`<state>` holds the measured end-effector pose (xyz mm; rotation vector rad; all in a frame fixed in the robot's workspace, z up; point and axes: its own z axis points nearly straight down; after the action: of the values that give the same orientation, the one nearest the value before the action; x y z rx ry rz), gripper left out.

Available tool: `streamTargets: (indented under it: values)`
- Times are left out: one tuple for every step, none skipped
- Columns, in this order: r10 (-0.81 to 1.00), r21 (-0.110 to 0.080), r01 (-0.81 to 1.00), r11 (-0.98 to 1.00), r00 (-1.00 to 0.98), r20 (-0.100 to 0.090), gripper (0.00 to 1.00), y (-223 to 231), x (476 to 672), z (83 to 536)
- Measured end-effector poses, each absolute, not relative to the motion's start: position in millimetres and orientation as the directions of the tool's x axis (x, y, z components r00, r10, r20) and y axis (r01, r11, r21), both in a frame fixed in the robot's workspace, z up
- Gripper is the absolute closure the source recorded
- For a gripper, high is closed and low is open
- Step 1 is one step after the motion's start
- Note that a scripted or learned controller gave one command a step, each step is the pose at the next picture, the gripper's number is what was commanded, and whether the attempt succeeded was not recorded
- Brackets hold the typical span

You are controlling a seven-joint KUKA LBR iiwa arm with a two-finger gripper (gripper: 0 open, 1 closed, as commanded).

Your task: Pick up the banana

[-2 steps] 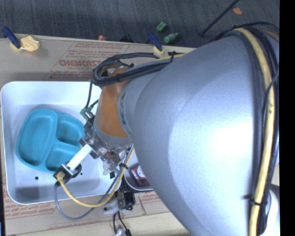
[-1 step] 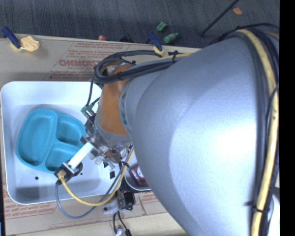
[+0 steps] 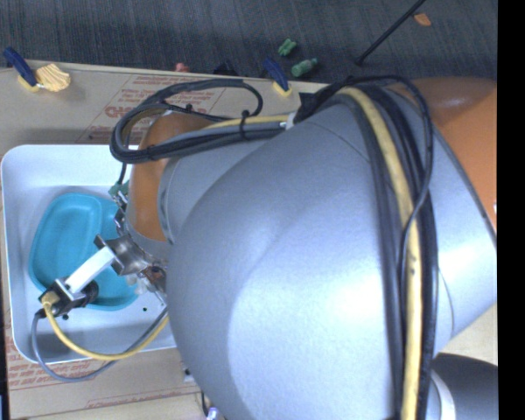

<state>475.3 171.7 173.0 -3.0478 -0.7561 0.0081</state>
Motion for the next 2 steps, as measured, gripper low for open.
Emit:
streamTargets:
  values:
    - [0.466, -0.002, 0.466, -0.885, 0.885, -0.004, 0.0, 171, 475.5, 173]
    - [0.433, -0.003, 0.433, -0.902, 0.902, -0.004, 0.0, 67, 475.8, 241]
